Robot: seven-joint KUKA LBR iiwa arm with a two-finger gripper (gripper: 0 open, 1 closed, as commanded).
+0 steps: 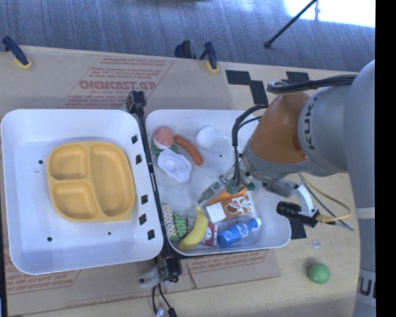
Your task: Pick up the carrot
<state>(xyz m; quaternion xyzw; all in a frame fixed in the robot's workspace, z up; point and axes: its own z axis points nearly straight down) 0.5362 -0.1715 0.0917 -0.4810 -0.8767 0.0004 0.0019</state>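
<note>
The carrot appears as a small orange piece in the right bin, just above a white and orange carton; most of it is hidden by my wrist. My gripper is low in the bin at the carrot's left end, with its metal tips pointing left. The grey and orange arm covers the bin's right side.
The right bin also holds a sausage, a pink round item, a white egg, a white lump, a banana and a blue bottle. A yellow divided plate lies in the left bin. A green ball sits on the bench.
</note>
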